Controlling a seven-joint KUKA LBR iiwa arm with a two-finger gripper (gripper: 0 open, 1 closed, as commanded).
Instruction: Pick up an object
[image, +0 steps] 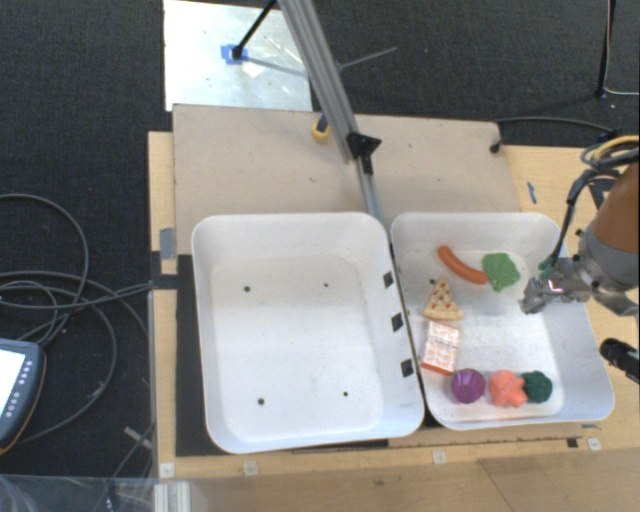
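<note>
Dark carpet surrounds my bench (260, 160), which carries two shallow white bins side by side.

Item 1, claw (537, 296): at the right bin (580, 395), near its 3 o'clock wall, low over the floor of the bin. I cannot tell from this view whether its fingers are spread or pressed together, and I see nothing between them.

Item 2, green leafy toy (501, 270): nearest thing to the claw, just beside it at the claw's 10 o'clock. Ruffled, bright green, lying flat.

Item 3, sausage (462, 265): orange-red, slim, slightly curved, touching the leafy toy's 9 o'clock side.

Item 4, pizza slice (441, 300): tan wedge with dark dots, at the claw's 9 o'clock, well apart.

Item 5, wafer packet (440, 347): pale pink rectangle, just at 6 o'clock of the pizza slice.

Item 6, row along the bin's 6 o'clock wall: purple ball (467, 385), orange lumpy toy (507, 388), dark green broccoli (537, 385), each close beside the next.

Item 7, left bin (215, 330): white, shallow.
</note>
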